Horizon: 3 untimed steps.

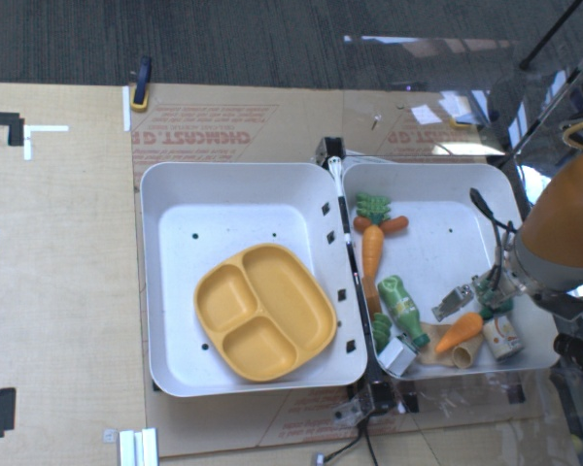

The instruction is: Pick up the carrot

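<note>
The claw [457, 304] is hovering, seemingly released and gripping nothing, just above the small carrot [460, 334]; next it should be descending and closing.

the arm [564, 223] enters from the right side of the view, its orange band bulking over the right edge of the right bin [437, 178]. below the band the grey wrist slants down and leftward into that bin's lower right part. the gripper [463, 300] sits low there, a metallic finger [452, 304] pointing left.
</note>
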{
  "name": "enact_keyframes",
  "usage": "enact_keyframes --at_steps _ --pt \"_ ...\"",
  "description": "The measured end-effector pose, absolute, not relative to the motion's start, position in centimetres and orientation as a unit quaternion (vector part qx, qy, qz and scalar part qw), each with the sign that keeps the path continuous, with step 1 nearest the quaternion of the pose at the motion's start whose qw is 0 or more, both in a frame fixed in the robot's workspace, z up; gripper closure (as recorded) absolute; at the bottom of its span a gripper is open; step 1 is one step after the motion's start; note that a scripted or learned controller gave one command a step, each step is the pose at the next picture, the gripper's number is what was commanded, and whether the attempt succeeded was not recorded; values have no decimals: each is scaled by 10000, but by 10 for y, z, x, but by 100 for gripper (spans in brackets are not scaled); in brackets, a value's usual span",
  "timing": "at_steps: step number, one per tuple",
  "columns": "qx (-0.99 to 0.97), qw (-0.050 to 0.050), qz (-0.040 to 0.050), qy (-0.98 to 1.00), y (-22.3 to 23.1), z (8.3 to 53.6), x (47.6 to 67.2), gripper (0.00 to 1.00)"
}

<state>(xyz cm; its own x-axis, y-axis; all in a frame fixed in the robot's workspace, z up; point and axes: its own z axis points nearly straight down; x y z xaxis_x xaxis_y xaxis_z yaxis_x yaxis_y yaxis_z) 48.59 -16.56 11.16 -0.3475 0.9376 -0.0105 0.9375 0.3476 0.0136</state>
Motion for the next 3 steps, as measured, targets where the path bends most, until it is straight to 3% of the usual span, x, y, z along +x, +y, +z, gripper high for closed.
enact_keyframes --at_steps 1,2,3 --pt "4397 26 6 8981 -132 93 480 0" --pt "4425 45 18 8968 -132 103 483 100" --pt "4425 43 18 8968 -132 103 483 0"
